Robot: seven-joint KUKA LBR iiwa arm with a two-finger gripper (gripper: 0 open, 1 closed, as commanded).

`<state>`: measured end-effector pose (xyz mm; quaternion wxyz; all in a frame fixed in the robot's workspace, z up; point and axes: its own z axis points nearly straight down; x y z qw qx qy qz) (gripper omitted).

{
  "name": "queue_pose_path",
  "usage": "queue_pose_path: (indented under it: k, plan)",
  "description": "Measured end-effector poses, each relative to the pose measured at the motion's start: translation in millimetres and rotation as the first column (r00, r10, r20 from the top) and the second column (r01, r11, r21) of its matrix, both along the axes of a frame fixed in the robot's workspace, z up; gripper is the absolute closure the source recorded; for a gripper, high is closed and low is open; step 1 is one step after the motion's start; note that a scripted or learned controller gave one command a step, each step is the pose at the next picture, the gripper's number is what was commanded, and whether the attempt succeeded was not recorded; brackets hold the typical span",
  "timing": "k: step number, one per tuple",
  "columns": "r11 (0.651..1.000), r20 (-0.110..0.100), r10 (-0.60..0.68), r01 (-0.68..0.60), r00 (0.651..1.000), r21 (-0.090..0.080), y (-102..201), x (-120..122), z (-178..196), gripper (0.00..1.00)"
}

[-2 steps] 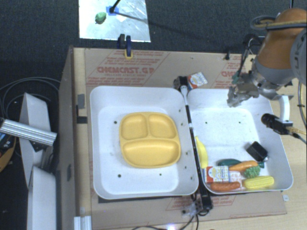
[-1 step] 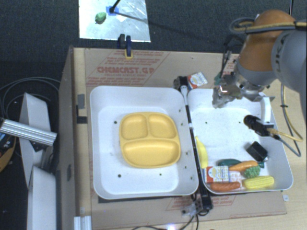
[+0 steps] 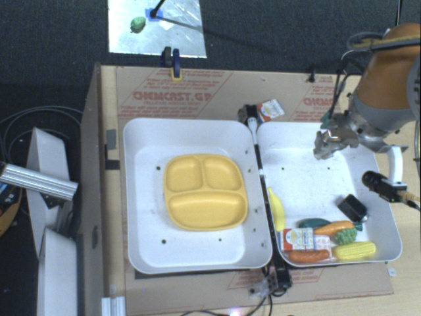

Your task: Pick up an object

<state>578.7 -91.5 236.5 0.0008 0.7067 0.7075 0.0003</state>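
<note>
The things to pick from lie heaped in the near corner of the right bin [image 3: 296, 170]: a carrot [image 3: 334, 228] with its green top, a corn cob [image 3: 356, 249] at the near edge, a small printed packet [image 3: 302, 237], a red sausage-like piece [image 3: 306, 257] under it, and a banana [image 3: 277, 210] lying along the bin's left wall. A black block [image 3: 352, 207] sits apart from the heap, toward the right wall.

The gripper [image 3: 324, 145] hangs over the far part of that bin, well apart from the heap, with bare white floor under it. From this slant I cannot tell how its claw stands.

In the left bin [image 3: 141, 176] a yellow divided plate [image 3: 204, 192] lies about in the middle. A black strip [image 3: 258, 170] runs along the seam where the two bins touch. Both bins rest on a brown board [image 3: 217, 94] printed with red lettering, and a small packet [image 3: 270, 110] lies on the board just beyond the bins' far edges.

Past the board's far edge the floor is dark carpet, with a shiny sheet [image 3: 156, 18] bearing a green lump [image 3: 137, 24]. Off to the left stand pale metal brackets [image 3: 39, 180] and loose black cables [image 3: 26, 124].
</note>
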Motion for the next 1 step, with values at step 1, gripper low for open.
queue_pose_path:
  k: [1]
  plan:
    - [1.000,0.000,0.000,0.000,1.000,0.001,0.6,0.1,-0.2,0.00]
